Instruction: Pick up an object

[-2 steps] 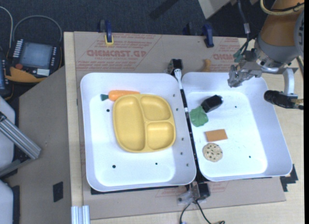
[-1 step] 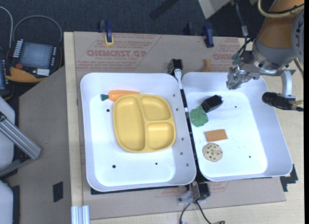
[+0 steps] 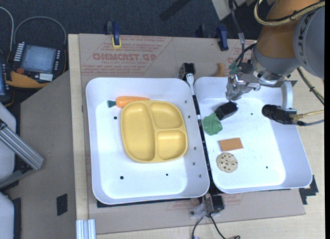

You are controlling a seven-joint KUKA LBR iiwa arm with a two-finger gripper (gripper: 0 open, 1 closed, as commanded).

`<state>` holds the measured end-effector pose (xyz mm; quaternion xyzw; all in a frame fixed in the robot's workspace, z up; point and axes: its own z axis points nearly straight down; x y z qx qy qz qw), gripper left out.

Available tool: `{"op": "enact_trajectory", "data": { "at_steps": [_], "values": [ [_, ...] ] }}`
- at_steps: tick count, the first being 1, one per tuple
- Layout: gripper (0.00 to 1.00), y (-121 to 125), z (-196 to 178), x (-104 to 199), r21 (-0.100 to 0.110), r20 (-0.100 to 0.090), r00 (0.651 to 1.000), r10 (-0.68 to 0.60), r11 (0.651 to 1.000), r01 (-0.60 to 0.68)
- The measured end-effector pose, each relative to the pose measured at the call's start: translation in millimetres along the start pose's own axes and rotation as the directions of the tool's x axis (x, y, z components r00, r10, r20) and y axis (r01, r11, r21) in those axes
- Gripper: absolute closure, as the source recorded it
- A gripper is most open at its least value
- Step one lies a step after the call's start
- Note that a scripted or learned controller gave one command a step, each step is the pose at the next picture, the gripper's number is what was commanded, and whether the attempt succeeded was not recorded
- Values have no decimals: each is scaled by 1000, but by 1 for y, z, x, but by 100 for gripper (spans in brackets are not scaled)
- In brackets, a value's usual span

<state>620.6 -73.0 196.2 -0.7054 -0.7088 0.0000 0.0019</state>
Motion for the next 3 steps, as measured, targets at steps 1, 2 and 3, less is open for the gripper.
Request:
{"op": "enact_trajectory", "data": {
  "at_steps": [1,2,3],
  "values": [
    [100,-2,-16,54,-5,0,1000,-1,1000,1],
    [100,-6,-30,109,-6,0,1000,-2,1000,2],
    [100,-18,-40,162,-5,0,1000,-2,1000,2]
  ]
}}
